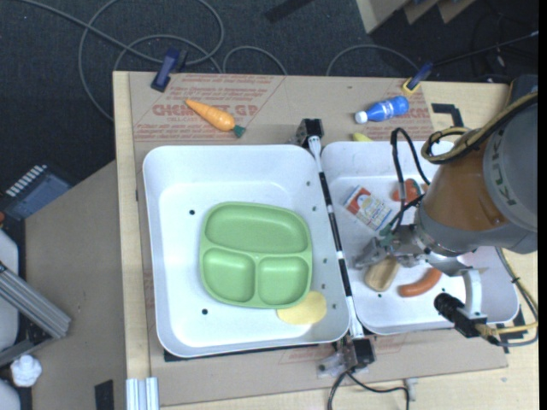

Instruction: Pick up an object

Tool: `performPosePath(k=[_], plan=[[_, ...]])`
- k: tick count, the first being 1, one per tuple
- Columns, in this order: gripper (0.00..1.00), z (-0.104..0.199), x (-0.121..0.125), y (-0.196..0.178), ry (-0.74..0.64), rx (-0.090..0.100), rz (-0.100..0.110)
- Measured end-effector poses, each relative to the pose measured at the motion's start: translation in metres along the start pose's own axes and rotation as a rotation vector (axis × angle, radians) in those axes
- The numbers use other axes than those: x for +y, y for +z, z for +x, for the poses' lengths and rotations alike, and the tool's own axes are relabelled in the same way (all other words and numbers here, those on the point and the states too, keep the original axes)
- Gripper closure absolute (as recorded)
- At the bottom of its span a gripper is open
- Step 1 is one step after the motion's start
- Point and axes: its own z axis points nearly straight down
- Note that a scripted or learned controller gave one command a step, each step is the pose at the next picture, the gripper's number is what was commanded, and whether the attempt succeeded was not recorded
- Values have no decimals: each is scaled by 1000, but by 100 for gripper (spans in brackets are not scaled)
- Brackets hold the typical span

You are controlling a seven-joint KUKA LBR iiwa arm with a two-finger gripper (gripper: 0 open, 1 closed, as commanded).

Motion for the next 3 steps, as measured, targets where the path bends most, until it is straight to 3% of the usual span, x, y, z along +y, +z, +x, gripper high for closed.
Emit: performPosePath(k=[1, 2, 3], plan=[[0, 2, 149, -1, -2, 0, -1], [0, -11, 121, 0, 0, 1, 3], [100, -11, 122, -10, -2, 0, 1]])
